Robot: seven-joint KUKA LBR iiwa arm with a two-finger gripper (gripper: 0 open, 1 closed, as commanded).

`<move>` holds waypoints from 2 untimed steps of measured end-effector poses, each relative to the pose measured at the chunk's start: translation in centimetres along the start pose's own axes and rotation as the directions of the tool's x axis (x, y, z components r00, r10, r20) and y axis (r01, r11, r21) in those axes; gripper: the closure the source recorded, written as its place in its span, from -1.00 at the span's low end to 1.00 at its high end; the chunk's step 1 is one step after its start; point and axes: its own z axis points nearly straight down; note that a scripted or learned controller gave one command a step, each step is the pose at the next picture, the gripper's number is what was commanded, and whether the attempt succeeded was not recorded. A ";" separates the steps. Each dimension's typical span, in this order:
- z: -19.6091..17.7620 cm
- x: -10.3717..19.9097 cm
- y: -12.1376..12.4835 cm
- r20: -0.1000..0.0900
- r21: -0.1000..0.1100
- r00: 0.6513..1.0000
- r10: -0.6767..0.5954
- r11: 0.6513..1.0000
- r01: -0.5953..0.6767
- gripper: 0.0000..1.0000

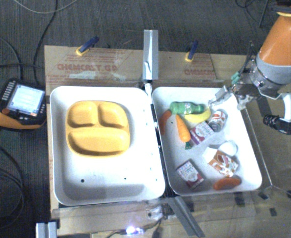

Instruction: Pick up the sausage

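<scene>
The sausage, a reddish-brown link, lies against the front wall of the right bin near its front right corner. My gripper hangs over the far right part of that bin, well behind the sausage and apart from it. It is open, its fingers spread with nothing between them. The arm's orange band and grey wrist come in from the upper right.
The right bin also holds a green bottle, a banana, a carrot, a reddish piece by the left wall, a can, small cartons and a white egg. A yellow divided tray lies in the left bin.
</scene>
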 end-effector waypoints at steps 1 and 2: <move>13.7 4.0 6.7 0.003 -0.002 0.988 -0.156 0.988 0.156 -1.00; 16.6 6.9 7.8 0.008 -0.010 0.985 -0.170 0.985 0.170 -1.00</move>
